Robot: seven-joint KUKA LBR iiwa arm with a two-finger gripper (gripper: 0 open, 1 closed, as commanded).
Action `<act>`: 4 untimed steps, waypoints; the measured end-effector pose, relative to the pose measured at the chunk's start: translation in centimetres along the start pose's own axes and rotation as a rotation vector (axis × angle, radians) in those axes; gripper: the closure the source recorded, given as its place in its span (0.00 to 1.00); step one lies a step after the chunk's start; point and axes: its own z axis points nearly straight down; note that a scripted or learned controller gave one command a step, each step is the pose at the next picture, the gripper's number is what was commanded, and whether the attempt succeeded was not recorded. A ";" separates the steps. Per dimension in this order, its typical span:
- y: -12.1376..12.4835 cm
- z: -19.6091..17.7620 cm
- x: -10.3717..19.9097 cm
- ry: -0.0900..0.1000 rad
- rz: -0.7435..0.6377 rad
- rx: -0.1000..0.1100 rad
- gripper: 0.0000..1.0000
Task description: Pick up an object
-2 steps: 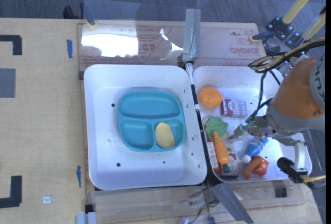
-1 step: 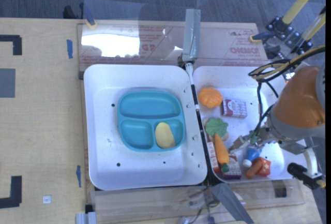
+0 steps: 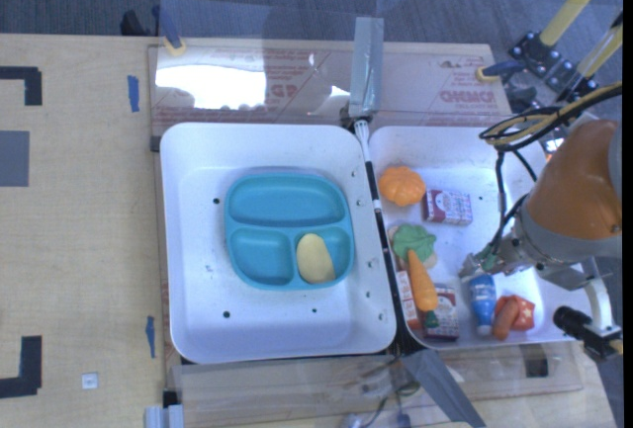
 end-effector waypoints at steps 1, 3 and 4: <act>2.6 -9.4 4.1 0.008 0.284 0.016 1.00; 3.8 -8.3 3.9 0.005 0.469 0.021 0.00; 1.4 1.3 1.9 0.007 0.258 0.013 0.00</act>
